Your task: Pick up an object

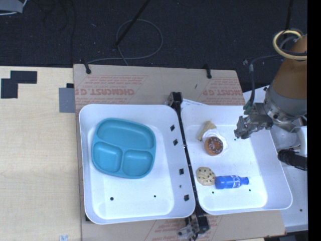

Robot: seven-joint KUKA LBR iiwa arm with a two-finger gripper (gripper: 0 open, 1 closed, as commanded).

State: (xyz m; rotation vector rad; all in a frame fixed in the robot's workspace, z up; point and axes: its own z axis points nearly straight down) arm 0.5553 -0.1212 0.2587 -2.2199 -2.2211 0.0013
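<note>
Over the right bin's (271,195) far right edge, the hand (244,129) is hovering, nothing showing between its dark fingers; whether they are open or closed I cannot tell. Just beside it, toward the bin's middle, a chocolate doughnut (214,145) is lying in white wrapping. Near the front edge a cookie (205,175) is touching a blue bottle (230,182) lying on its side. A blue divided plate (123,147) is sitting in the left bin (100,205).
</note>
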